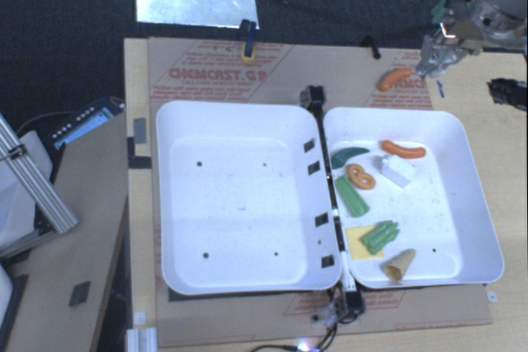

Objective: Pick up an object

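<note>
My gripper hangs at the upper right, raised beyond the far rim of the right bin. An orange sausage sticks out to the left from between its fingertips, and the fingers are shut on its right end. In the right bin lie a second orange sausage, a white block, a pretzel, a dark green pod, a green cylinder, a green bunch on a yellow slice, and a tan cone.
The left bin adjoins the right one along a black hinge strip. Both rest on a cardboard sheet. A yellow-and-blue clamp stands at the cardboard's back edge, and a metal rail sits at far left.
</note>
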Robot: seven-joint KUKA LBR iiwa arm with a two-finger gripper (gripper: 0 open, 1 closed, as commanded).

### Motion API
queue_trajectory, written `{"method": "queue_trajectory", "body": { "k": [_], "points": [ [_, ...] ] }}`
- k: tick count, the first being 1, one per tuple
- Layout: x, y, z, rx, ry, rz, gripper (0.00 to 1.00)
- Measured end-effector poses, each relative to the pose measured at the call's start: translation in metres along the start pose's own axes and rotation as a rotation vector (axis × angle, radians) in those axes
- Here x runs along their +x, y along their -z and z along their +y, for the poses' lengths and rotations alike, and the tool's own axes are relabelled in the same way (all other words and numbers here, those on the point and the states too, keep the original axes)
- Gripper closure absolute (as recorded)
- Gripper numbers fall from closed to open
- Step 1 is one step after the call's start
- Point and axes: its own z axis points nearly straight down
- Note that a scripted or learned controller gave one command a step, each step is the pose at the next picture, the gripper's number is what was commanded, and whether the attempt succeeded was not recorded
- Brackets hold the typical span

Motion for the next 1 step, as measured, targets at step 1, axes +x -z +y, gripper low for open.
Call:
{"method": "queue_trajectory", "body": {
  "k": [1],
  "points": [
    [0.0116,0.1588,-0.0141,-0.010,-0.001,-0.001,1.00]
  ]
}}
